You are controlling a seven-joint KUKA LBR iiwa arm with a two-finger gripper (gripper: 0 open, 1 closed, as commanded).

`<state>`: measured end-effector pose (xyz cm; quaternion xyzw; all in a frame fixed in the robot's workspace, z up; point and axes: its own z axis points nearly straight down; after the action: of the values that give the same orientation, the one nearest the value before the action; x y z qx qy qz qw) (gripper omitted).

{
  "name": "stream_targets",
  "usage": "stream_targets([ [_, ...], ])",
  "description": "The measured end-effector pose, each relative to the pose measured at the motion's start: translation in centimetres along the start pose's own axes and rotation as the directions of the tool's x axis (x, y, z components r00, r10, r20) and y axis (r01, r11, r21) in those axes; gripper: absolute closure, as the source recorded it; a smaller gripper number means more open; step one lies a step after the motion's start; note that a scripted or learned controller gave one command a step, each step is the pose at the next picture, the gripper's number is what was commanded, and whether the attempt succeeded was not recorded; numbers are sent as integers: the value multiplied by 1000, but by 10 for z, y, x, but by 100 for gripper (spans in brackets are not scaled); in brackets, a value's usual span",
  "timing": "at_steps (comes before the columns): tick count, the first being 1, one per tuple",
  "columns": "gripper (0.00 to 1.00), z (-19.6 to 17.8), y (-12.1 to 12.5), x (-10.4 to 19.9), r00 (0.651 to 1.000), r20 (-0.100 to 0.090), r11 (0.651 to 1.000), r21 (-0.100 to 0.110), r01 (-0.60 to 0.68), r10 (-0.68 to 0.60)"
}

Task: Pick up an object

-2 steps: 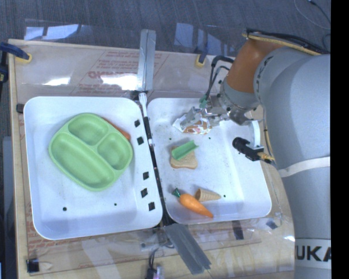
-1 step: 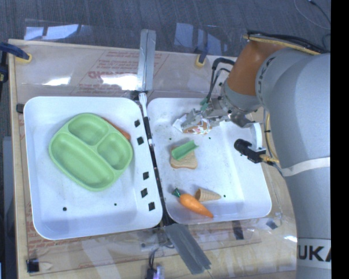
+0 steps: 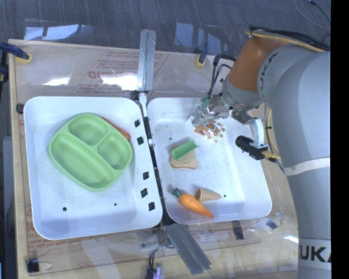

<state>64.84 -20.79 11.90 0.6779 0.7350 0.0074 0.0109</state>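
My gripper (image 3: 208, 116) hangs over the back of the right bin (image 3: 250, 199), just above a small brown and white speckled object (image 3: 212, 131). Nothing shows between its fingers. In the middle of that bin lies a sandwich toy (image 3: 184, 156) with a green leaf on a tan slice. Near the front edge rest an orange carrot (image 3: 194, 204) and a small tan cone (image 3: 208, 195). The left bin (image 3: 41, 214) holds a green divided plate (image 3: 91, 150), with an orange object (image 3: 122, 132) partly hidden behind its right edge.
A divider with black clips (image 3: 146, 173) runs between the two bins. The grey arm (image 3: 296, 115) covers the bench to the right of the right bin. A blue clamp (image 3: 11, 52) sits at the bench's far left corner.
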Motion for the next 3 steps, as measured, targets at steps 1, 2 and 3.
stream_targets([
  [1, 0, 0, 0, 1, 1000, -1, 1000, 0, 1, -1],
  [2, 0, 19, -52, 11, 990, -5, 990, 12, 139, -139],
  [3, 0, 24, -88, 55, 995, -10, 995, 22, 100, -100],
])
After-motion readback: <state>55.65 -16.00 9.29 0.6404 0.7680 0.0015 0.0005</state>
